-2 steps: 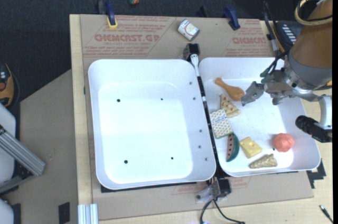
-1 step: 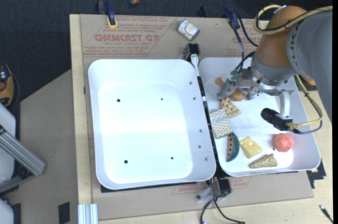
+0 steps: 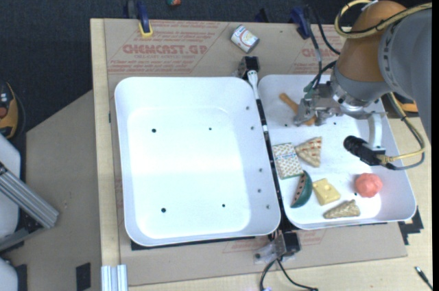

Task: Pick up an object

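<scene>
we see the tool (image 3: 310, 111) low in the right bin (image 3: 405, 197), directly over the orange stick (image 3: 289, 103), whose long axis runs up-left; its opening we cannot tell.

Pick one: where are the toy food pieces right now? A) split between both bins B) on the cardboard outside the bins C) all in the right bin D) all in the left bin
C: the red ball, yellow cheese piece, watermelon slice and the other pieces all lie in the right bin, where the gripper also is.
</scene>
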